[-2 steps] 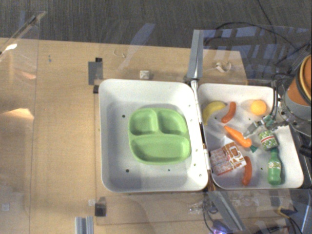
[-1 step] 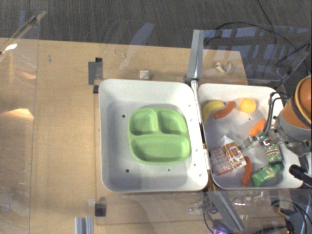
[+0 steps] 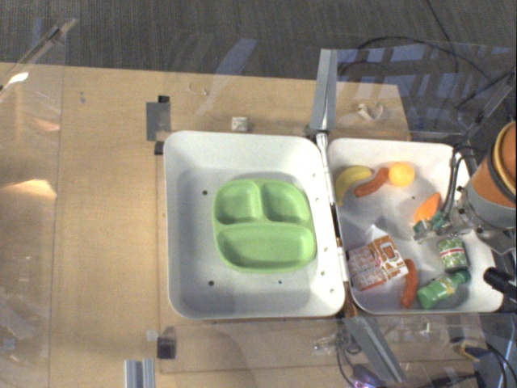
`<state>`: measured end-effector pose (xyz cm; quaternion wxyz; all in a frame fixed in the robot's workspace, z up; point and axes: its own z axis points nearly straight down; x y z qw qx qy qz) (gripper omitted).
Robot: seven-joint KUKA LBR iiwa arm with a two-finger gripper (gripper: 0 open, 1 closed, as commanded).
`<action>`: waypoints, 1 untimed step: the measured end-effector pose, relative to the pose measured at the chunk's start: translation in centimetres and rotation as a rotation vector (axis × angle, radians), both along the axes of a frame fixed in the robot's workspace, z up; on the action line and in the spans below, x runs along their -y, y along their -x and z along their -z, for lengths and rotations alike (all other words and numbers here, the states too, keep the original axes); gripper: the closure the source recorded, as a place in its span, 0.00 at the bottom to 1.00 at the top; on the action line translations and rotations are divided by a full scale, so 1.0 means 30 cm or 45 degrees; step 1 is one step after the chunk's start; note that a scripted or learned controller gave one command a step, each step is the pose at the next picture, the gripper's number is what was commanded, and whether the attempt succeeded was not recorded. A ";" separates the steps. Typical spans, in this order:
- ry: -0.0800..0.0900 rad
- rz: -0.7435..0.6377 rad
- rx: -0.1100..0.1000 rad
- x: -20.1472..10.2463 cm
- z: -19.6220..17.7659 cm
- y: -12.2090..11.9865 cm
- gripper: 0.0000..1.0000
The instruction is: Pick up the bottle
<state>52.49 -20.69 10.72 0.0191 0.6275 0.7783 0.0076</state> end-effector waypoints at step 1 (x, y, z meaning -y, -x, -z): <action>-0.030 0.828 -0.036 -0.007 -0.451 -0.148 1.00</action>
